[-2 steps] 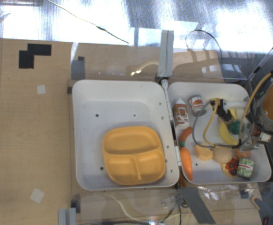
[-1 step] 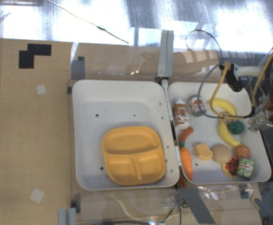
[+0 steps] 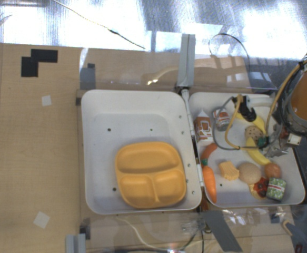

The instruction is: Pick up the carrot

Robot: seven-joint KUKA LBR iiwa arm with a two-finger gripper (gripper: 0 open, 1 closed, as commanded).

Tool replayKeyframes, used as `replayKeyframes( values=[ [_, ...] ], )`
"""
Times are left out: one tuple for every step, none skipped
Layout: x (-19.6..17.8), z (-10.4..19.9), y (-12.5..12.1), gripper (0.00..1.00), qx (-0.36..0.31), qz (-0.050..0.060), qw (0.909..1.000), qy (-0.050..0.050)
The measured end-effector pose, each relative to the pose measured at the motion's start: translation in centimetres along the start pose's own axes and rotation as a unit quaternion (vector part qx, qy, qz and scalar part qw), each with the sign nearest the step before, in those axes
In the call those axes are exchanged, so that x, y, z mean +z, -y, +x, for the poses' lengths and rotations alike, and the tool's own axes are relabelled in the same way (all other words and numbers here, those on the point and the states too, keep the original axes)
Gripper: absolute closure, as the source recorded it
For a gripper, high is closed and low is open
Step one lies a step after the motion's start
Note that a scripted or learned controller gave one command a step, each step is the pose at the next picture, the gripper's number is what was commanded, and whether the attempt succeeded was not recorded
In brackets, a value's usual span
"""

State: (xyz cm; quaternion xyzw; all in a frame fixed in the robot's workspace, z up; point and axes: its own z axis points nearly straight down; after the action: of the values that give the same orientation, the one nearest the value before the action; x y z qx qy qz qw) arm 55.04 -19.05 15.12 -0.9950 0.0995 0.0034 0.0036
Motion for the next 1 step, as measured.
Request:
replayKeyframes(
  values=[
    [-10.65,-2.42,3.22,1.0,0.022,-0.002,0.9997,-0.01]
  ],
)
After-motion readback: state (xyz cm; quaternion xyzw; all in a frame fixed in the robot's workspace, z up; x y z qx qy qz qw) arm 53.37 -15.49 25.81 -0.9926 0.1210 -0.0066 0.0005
